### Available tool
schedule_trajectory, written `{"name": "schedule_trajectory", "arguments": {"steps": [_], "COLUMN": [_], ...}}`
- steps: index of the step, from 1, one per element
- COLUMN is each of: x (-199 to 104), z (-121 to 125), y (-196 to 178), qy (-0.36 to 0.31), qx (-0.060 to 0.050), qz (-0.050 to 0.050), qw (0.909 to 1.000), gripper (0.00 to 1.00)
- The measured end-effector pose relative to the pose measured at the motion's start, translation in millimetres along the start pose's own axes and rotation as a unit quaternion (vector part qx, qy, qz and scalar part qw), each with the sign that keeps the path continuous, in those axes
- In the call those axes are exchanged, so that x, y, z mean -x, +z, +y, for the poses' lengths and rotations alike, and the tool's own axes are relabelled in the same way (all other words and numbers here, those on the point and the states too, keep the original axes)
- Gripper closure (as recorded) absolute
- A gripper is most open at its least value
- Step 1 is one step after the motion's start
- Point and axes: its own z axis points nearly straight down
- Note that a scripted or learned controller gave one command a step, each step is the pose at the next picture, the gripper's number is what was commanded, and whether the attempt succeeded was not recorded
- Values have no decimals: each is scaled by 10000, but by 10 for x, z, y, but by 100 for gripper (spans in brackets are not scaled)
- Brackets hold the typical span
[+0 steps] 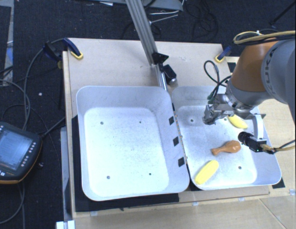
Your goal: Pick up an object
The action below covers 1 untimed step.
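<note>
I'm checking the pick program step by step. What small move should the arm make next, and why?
Probably a short shift toward the small yellow piece just beside the hand, then down. The hand sits over bare floor of the right bin, with nothing visibly between its tips, and that piece looks nearest.

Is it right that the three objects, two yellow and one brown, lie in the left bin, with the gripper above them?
Not quite. The camera view shows the yellow corn, the brown drumstick and the yellow piece in the right bin, not the left one. The gripper is over that right bin.
</note>
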Motion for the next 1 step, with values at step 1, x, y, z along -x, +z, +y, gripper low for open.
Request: {"name": "schedule_trajectory", "arguments": {"steps": [1], "x": [-11], "z": [8], "y": [-421], "qy": [1], "qx": [1], "qz": [0], "qw": [10000], "gripper": [100]}}
